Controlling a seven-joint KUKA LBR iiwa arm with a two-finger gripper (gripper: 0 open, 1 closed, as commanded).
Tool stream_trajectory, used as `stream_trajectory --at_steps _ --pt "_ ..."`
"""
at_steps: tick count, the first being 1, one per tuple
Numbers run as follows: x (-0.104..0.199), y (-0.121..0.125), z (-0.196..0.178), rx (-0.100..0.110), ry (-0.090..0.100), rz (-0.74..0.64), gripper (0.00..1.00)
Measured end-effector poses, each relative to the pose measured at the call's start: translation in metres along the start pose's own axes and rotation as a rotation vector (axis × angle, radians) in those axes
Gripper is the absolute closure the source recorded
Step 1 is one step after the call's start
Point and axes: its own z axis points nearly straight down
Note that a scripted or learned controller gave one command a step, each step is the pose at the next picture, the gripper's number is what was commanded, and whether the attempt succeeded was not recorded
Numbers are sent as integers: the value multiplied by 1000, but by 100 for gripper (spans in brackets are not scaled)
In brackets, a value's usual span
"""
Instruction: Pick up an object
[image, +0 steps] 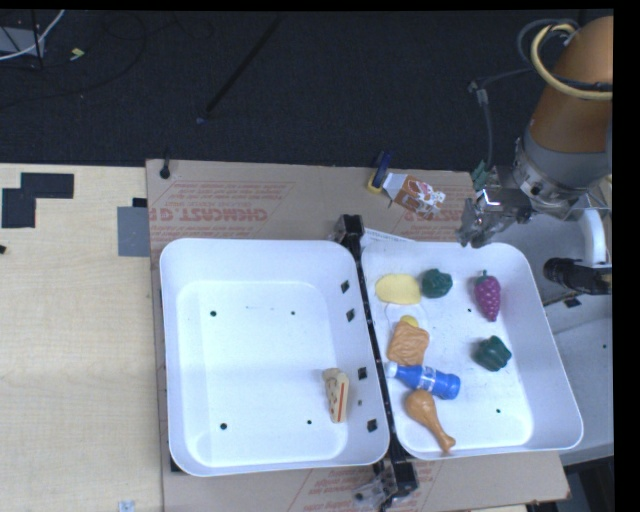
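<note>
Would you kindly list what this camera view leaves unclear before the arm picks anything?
- Gripper: dark and small against the bench; its state is unreadable.
- Arm: cut off by the top and right edges.
- Sandwich wedge in the left bin: too small for detail.
- Packet behind the right bin: print blurred.

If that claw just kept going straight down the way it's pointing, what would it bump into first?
Probably the far rim of the right bin, not a toy. The gripper hangs over that edge; the grapes lie nearer the camera. Depth is hard to judge.

Gripper (480, 232) over top rim of right bin (545, 330); grapes (487, 296) just below it; sandwich (336, 394) far lower-left in left bin (190, 300).
</note>
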Motion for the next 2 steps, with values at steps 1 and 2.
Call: stream_trajectory --at_steps 1,2 --pt "-100 18 15 14 -1 4 100" --pt "-94 19 -18 11 4 -2 100"
